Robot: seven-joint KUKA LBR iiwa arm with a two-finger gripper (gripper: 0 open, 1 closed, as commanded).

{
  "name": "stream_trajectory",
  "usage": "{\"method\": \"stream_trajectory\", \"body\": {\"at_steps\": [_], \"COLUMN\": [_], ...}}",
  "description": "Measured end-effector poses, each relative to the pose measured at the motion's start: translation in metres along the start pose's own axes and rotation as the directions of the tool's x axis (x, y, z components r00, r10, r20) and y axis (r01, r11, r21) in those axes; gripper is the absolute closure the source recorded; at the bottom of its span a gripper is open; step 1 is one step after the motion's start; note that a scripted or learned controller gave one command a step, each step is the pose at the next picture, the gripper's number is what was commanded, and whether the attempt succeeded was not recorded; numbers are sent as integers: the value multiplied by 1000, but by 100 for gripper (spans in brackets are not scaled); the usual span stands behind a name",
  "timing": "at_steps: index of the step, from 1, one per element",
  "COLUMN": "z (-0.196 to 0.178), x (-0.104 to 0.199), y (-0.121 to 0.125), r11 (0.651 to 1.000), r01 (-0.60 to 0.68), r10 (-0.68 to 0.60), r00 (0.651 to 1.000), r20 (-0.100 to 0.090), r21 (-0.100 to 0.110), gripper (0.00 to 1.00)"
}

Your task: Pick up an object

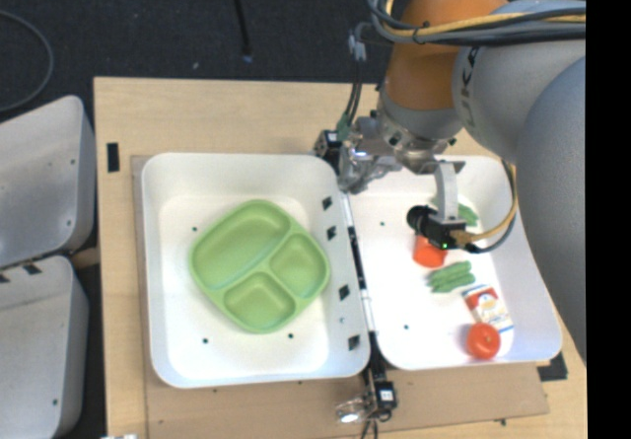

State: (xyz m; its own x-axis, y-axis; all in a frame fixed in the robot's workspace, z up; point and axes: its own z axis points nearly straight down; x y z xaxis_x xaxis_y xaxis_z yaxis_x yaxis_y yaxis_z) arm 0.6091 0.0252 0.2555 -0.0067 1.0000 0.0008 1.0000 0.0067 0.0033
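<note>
A red tomato (483, 340), a small carton (485, 305), a green pod (451, 277) and an orange piece (429, 253) lie in the right bin (396, 301), none lifted. This is likely the approach: next, centre over one and descend. The gripper (367, 166) hangs over the bin's far edge, wrist pointing down; whether it is open I cannot tell.

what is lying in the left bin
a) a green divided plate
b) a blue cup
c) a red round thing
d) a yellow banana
a: the green divided plate lies in the left bin, while the red round thing is over in the right bin.
</note>
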Motion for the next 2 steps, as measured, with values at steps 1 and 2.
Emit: {"method": "stream_trajectory", "body": {"at_steps": [1,2], "z": [9,9], "x": [57,54], "y": [24,23], "r11": [1000,1000], "r01": [-1,-4], "r10": [1,4], "r00": [1000,1000], "r20": [1,2], "r21": [0,3], "gripper": [100,0]}}
